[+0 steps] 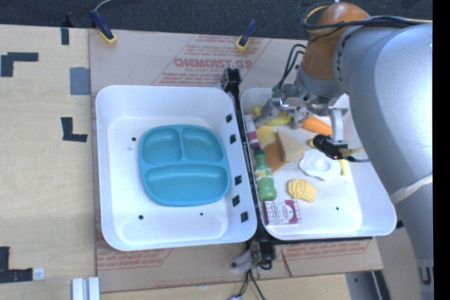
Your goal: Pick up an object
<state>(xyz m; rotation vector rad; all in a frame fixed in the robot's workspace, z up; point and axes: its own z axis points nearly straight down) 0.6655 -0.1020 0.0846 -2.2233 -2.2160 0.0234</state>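
Note:
My gripper (287,107) reaches down into the far part of the right bin (351,216), over a yellow banana-like piece (271,119) and close to an orange carrot (317,125). Below it lie a tan bread slice (290,146), a brown piece (273,157), a white fried egg (315,165), a yellow corn cob (301,189), a green bottle (264,179) and a red-and-white carton (282,211). The fingers are hidden among the toys.
The left bin (116,151) holds a blue divided plate (185,164). Black clips run along the divider (236,144) between the bins. The grey arm (394,88) covers the right bin's right side. Yellow clamps (103,29) sit on the cardboard's far edge.

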